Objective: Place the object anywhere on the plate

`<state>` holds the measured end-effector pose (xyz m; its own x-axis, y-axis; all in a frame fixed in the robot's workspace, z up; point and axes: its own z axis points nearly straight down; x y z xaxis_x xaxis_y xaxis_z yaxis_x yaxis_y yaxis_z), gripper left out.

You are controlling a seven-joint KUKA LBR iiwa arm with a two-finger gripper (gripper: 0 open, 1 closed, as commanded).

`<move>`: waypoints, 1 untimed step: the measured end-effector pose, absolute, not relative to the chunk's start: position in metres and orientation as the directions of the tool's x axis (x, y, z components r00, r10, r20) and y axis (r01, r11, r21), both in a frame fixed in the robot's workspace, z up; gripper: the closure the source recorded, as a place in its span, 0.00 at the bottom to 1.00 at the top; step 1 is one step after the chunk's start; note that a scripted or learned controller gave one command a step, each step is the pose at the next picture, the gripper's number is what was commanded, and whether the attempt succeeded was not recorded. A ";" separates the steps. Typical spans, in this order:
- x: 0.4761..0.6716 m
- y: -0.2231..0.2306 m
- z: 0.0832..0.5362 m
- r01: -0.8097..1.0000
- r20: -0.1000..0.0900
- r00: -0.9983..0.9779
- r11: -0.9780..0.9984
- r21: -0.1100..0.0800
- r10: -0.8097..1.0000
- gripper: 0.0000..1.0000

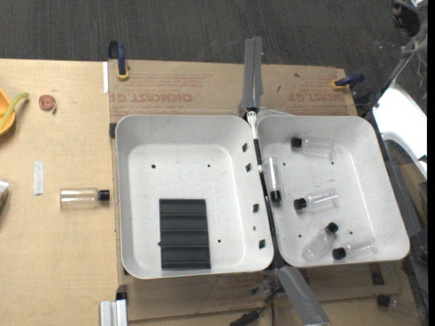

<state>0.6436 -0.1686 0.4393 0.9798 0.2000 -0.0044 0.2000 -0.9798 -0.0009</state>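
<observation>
Gripper: can't tell if it's spread or closed, nothing here to judge it from. No vial is being carried over either bin.

Layout:
- Plate (183, 234) = black ribbed slab, flat in the left bin (129, 156), near the front wall. Nothing on it.
- Object = presumably one of the clear black-capped vials, all lying on their sides in the right bin (380, 156).
- Five vials there: rear vial (309, 145); wall vial (273, 178), lying right along the divider-side wall; middle vial (314, 200); and a front pair, front-left vial (319, 242) and front-right vial (352, 250), whose caps sit just beside each other.
- One stray vial (81, 196) lies on the bench (54, 263), left of both bins. I doubt it's the target.

Step, as I read it: very start. Nothing is picked and the plate is bare, so the pick comes first.

Next move needs:
- Choose a vial with room on both sides. The middle or rear vial looks easiest, as both lie apart from the walls and from the others.
- Avoid the wall vial, which leaves no finger room on the wall side. Avoid the front pair too, since they're crowded and one would likely get nudged.
- Come down from above and close across the barrel, not along it. They're round and slick, so they'll probably roll if hit off-centre.
- Then lift clear of the divider, cross to the left bin and release low over the slab. The ribs may help stop it rolling.
</observation>
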 end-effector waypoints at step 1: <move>0.604 -0.220 0.440 0.236 -0.005 0.972 -0.972 -0.002 0.236 0.00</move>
